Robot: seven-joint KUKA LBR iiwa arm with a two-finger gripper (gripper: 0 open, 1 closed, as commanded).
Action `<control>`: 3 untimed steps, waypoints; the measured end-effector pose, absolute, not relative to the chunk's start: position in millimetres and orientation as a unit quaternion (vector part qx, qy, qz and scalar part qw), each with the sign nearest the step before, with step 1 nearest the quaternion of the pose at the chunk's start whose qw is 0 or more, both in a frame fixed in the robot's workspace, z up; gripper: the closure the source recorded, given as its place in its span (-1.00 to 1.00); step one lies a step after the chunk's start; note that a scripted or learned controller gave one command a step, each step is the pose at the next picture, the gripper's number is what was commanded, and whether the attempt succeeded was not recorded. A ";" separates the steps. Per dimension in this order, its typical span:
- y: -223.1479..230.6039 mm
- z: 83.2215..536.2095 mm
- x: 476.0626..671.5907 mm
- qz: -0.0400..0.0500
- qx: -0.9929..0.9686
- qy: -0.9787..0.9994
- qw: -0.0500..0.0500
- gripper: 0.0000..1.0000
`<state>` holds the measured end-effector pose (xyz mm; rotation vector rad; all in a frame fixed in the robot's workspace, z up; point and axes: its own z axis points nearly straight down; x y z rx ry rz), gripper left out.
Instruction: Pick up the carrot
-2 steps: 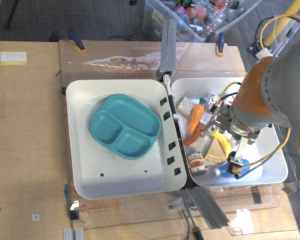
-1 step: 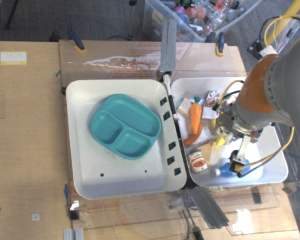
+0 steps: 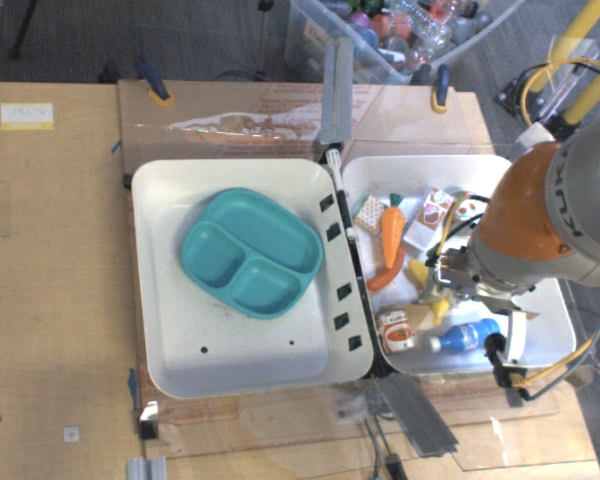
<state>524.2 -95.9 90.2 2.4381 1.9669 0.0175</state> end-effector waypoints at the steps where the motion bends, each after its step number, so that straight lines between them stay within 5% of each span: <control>1: -183.7 90.3 500.2 0.003 0.747 0.665 0.005 1.00; 2: -121.3 90.1 521.5 0.003 0.630 0.777 0.005 1.00; 3: -15.9 184.8 517.4 0.000 0.669 0.743 0.000 1.00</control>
